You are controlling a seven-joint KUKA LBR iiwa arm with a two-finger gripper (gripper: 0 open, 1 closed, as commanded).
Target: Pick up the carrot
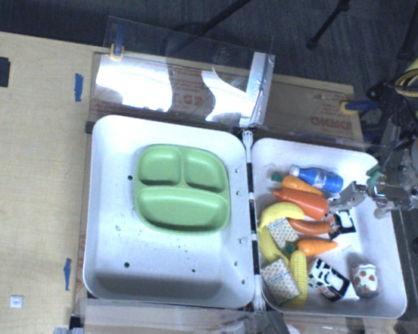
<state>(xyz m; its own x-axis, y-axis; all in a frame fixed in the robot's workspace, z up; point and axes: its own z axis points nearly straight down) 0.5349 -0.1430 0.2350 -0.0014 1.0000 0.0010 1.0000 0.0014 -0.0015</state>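
Bench: pale wood surface (pixel 24 176) with black corner marks at its left side and blue tape bits near the bins.
Left bin: white and shallow (pixel 98 255), holding a green divided plate (pixel 183 188) that lies flat toward the bin's upper half (three compartments, two small above one long).
Right bin: white (pixel 391 263), just beside the left bin, its contents crowded into its left and middle.
Yellow items: a banana (pixel 279 212) against the bin's left wall, a corn cob (pixel 298 272) lower down, and two pale waffle-textured pieces (pixel 280 279) touching them.
Carrot: the carrot (pixel 304 200) lies near the upper middle of the right bin, roughly level, just below a blue-and-white bottle (pixel 316 177); more orange carrot-like pieces lie below it (which of these counts as the target is not certain).
Other items: a black-and-white patterned object (pixel 329 278) and a small white round object with red spots (pixel 364 278) near the bin's lower right.
Gripper: the gripper (pixel 354 195) hangs over the right bin's upper right, just right of the carrot; its fingers stand apart with nothing between them.
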